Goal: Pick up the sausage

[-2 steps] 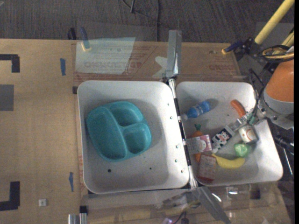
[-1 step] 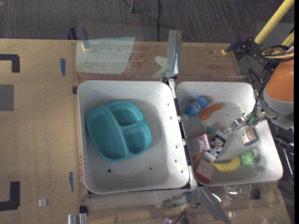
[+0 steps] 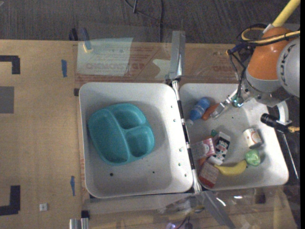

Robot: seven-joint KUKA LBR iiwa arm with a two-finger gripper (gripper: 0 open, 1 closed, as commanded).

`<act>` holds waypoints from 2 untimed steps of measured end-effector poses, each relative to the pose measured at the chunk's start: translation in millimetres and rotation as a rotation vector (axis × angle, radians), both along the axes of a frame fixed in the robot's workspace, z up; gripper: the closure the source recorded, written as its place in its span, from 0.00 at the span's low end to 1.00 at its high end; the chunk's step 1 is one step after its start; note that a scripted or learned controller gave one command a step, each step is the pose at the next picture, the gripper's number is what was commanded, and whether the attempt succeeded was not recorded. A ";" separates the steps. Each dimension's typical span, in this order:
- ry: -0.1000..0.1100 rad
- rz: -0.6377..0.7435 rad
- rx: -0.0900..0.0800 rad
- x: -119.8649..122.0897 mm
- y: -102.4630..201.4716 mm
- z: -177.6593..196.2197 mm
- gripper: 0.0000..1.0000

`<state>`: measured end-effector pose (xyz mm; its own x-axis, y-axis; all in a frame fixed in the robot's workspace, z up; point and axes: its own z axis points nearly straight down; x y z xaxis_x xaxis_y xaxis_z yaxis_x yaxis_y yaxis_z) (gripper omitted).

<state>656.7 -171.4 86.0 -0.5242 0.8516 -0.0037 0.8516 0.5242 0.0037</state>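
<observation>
Two white bins: left bin (image 3: 95, 175) w/ teal divided plate (image 3: 121, 132), right bin (image 3: 279, 173) w/ the clutter. Sausage (image 3: 211, 111), orange-ish, lies upper left of right bin, just beside blue bottle (image 3: 199, 108). Gripper (image 3: 234, 100) hangs just right of sausage near its end; can't tell how far open or if it grips anything; banana (image 3: 232, 168) lower down.

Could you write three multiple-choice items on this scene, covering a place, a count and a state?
1. Where does the teal plate lie?
A. left bin
B. right bin
C. on the bench outside the bins

2. How many compartments has the plate?
A. two
B. three
C. five

3. How does the banana rest?
A. standing upright
B. held in the hand
C. lying flat in the right bin

Answers: 1 A, it sits in the left bin. 2 B, ridges divide it into three. 3 C, it lies flat near the bin's front wall.
</observation>
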 end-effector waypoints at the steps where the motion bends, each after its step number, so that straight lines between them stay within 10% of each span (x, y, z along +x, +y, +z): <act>1: 0.003 -0.259 0.001 10.9 50.4 31.1 0.00; 2: 0.004 -0.230 -0.002 11.4 52.1 0.4 0.00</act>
